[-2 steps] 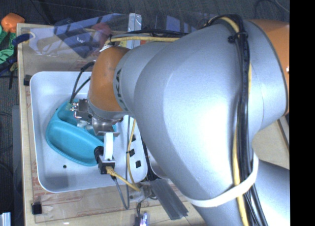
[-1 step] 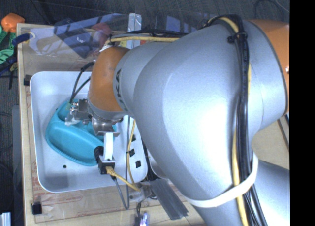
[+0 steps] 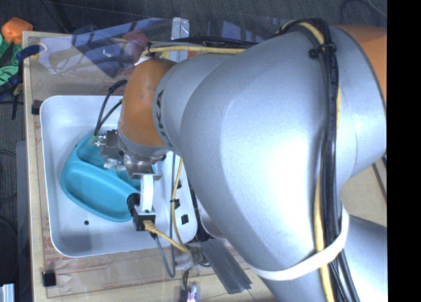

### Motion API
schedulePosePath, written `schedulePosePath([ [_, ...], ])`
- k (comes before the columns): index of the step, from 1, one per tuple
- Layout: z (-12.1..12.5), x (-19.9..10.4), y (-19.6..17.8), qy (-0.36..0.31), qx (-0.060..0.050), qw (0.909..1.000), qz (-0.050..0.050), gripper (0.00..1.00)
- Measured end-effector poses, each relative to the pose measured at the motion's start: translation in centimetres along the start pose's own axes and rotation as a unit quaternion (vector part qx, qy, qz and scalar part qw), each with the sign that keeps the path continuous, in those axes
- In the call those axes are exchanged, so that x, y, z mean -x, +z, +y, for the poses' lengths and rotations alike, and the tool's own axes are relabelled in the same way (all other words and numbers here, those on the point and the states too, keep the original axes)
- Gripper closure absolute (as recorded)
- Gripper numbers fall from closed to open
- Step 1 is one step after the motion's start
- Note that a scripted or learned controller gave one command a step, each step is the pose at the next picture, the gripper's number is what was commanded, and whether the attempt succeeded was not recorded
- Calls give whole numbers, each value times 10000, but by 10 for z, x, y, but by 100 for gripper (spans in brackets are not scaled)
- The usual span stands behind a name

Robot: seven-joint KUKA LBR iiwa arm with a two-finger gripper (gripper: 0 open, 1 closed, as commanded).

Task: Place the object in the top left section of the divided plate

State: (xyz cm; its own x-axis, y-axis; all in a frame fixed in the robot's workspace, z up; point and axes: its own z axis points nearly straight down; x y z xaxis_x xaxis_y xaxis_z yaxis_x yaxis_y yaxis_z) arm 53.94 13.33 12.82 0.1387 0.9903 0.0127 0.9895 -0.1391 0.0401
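Below, blue divided plate (image 3: 97,185) in white bin (image 3: 56,162), arm's wrist over its right edge, fingers' state untellable.

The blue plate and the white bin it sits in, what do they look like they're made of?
The blue plate looks like moulded plastic: uniform turquoise colour, rounded thick rim, soft sheen rather than a glassy glaze. The white bin also seems plastic, smooth and semi-matte, with rounded corners and a shallow moulded wall. Ceramic or melamine can't be ruled out for the plate.
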Motion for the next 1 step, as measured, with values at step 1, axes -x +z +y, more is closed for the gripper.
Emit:
schedulePosePath([
  [1,0,0,0,-1,2,10000,0,0],
])
